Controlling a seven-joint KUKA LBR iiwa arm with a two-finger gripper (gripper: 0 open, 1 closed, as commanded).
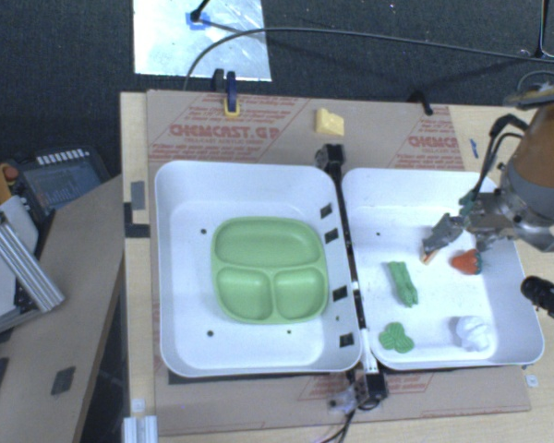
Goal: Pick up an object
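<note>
i see gripper point(446, 236) low over right bin point(379, 201), grip state cannot tell. orange-red piece point(465, 263) lies just beside it on bin floor, nothing visibly held. i judge approach step; next move calls for centring over piece, then descending.

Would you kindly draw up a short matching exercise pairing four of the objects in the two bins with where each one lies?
Things:
1. green divided plate
2. green block
3. white object
4. red object

Places:
A. near right corner of the right bin
B. middle of the left bin
C. just beside the gripper
D. centre of the right bin

Pairs: 1-B, 2-D, 3-A, 4-C
</note>
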